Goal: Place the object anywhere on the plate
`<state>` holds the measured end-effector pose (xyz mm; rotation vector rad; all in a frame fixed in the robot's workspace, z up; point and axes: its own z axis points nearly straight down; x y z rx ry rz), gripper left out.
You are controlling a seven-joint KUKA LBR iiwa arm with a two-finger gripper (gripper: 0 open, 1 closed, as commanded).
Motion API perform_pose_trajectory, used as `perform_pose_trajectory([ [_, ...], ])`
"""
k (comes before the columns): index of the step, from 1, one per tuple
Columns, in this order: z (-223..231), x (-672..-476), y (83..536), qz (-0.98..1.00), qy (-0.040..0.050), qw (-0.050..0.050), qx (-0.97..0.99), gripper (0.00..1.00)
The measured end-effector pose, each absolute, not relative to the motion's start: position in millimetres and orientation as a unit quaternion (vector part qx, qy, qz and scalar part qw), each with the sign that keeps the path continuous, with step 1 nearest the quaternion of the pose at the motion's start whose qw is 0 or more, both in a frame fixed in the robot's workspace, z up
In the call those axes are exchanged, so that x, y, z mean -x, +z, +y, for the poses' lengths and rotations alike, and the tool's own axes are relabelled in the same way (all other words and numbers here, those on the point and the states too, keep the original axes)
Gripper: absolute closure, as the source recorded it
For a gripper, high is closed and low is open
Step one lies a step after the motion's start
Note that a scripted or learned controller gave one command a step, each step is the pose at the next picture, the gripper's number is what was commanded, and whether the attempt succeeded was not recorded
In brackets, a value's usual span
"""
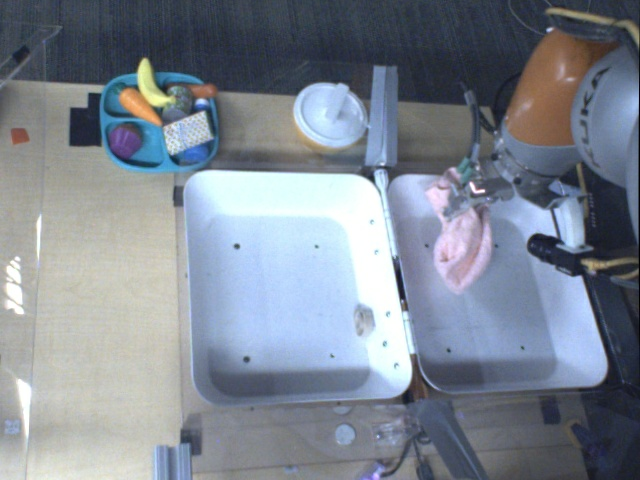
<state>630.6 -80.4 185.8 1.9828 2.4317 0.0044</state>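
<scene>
Pink cloth (pixel 463 248) (limp, crumpled) dangling from gripper (pixel 462 190).

2 bins side by side: left bin (pixel 285 278), right bin (pixel 510 308). Cloth (pixel 462 246) hangs from gripper (pixel 468 190) over right bin's far-left part. Far-left on bench: tray (pixel 158 120) w/ toy food. Lidded bowl (pixel 330 115) just beyond left bin's far-right corner.

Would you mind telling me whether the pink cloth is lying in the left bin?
No, the pink cloth hangs from the gripper over the right bin, not the left bin.
</scene>
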Motion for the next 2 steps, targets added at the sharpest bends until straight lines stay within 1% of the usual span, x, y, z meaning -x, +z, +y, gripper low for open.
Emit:
perform_pose_trajectory([
  [1,-79,-632.3,226,0.777,0.0019,0.002,-0.630,1.00],
  [2,-28,-609.5,218,0.887,0.0012,0.002,-0.461,1.00],
])
